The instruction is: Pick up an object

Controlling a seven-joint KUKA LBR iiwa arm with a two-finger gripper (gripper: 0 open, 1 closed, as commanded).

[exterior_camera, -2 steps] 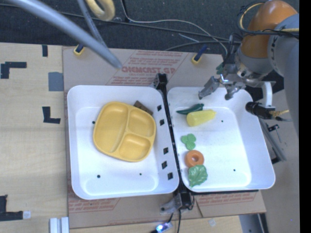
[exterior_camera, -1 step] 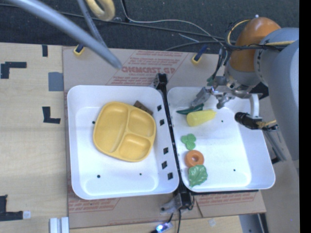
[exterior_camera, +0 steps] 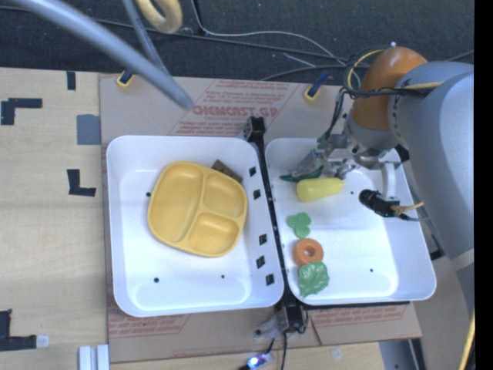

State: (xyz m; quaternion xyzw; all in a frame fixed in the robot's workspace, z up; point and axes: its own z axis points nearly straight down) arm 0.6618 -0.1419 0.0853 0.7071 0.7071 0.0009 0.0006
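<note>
1. The grey arm [exterior_camera: 447,145] sweeps in from the right, its orange band [exterior_camera: 385,87] sitting high over the right bin's far edge.
2. 2 white bins sit side by side: the left bin [exterior_camera: 131,230] and the right bin [exterior_camera: 385,260], touching along the middle divider.
3. The yellow divided plate [exterior_camera: 198,208] takes up the middle of the left bin, lying flat, with a small brown item [exterior_camera: 223,166] peeking out from behind its far edge.
4. The gripper [exterior_camera: 333,163] is down in the right bin's far-left part; whether its jaws are wide or narrow I cannot tell.
5. The yellow corn-like piece [exterior_camera: 319,189] lies right at the gripper, on the bin floor.
6. Nearer the camera along the divider: a small green piece [exterior_camera: 299,223], an orange ring [exterior_camera: 308,251], then a green leafy piece [exterior_camera: 313,278].
</note>
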